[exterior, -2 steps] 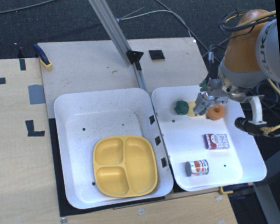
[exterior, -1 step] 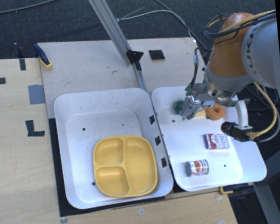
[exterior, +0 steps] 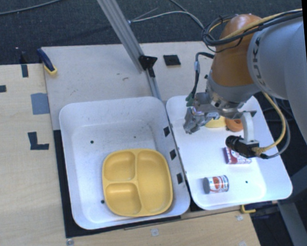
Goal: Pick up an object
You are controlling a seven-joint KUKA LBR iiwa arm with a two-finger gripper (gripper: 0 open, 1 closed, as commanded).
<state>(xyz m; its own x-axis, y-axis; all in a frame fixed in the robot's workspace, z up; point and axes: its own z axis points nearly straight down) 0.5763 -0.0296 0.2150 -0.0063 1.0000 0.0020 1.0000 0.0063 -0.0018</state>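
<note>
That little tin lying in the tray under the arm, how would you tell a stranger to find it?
Look at the right white bin, the one the grey arm hangs over. Near its front edge, below the tool, a small can lies on its side. Its red and white label and round shape set it apart from the flat dark red packet just behind it.

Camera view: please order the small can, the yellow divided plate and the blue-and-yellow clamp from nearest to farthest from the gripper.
Measured from the gripper, at the far end of the right bin:
1. Small can, lying at the near end of the same right bin.
2. Yellow divided plate, in the left bin.
3. Blue-and-yellow clamp, at the bench's far left corner, outside both bins.
</note>
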